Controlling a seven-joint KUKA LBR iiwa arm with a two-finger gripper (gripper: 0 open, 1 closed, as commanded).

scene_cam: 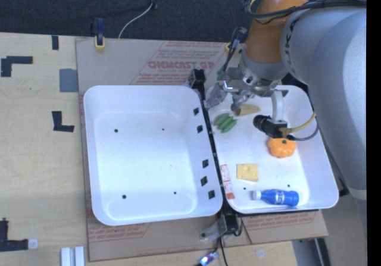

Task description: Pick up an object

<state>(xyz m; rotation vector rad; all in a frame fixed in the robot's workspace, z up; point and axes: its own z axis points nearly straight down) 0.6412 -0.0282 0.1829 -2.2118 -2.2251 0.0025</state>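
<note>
The gripper hangs low over the far part of the right bin, just above a small green object that looks like a toy pea pod or a bunch of green beans. Whether the gripper is wide or narrow I cannot tell — its end is partly hidden under the wrist, and nothing is seen held in it.

The green object lies near the wall between the two bins, and a pale flat piece lies just beside it under the gripper. I judge the green object as the nearest candidate for the pick. It seems light and probably made of plastic, so weight is no problem, but it is low and a little ridged; it is best taken across its short width, not along the length. Being close to the bin wall, one side has little room.

The other things in the right bin are well apart from each other:
- an orange toy, maybe a small pumpkin, round and likely smooth — it could slip out unless it is taken across the middle;
- a yellow square, like a slice of cheese, thin and flat on the floor of the bin, hard to get under;
- a blue bottle lying on its side near the front wall, which may roll.

The left bin stands touching the right one on the surface.
</note>
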